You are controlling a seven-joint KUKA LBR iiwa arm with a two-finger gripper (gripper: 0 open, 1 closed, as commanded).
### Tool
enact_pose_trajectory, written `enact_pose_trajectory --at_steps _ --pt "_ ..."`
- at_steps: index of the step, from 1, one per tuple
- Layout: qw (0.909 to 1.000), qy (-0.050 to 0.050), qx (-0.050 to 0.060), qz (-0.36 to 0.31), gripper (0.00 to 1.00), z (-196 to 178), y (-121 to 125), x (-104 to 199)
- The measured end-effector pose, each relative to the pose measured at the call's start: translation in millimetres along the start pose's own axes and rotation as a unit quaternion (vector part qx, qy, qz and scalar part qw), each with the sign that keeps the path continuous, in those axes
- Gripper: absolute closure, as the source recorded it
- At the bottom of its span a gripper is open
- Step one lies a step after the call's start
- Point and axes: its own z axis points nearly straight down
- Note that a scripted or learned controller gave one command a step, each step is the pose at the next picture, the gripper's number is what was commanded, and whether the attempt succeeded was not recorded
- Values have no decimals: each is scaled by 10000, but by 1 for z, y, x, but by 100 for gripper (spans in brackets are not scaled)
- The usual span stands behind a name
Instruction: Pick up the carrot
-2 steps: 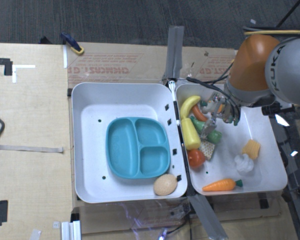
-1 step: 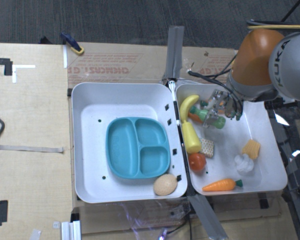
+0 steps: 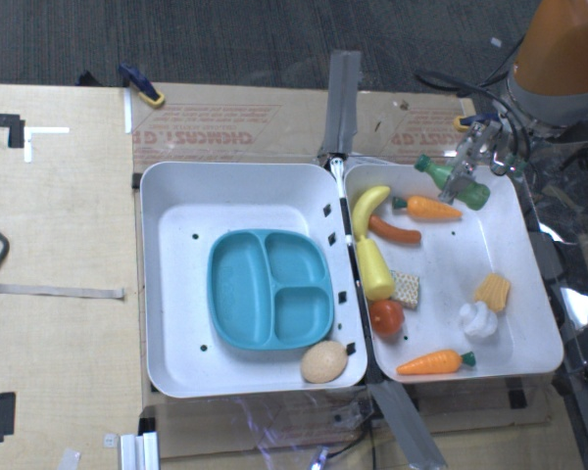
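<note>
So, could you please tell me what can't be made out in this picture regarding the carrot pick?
- Claw: blurred and small; whether it is open or closed cannot be told.
- Green bottle: partly covered by the claw.
- Upper carrot: whether the claw touches it is unclear.
- Arm: cut off by the top right corner.

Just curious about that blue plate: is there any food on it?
No, the blue plate holds nothing; the egg lies beside it in the left bin.
</note>
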Motion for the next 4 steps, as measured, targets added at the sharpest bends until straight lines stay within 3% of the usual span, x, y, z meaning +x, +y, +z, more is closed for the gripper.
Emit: enact_pose_trajectory --at_steps 1,2,3,4 --pt "10000 7 2 -2 0 1 0 0" --pt "9978 18 6 659 0 35 -7 -3" --pt "9862 8 6 1657 0 49 -3 -10" --pt "9646 6 10 2636 0 148 -54 -32"
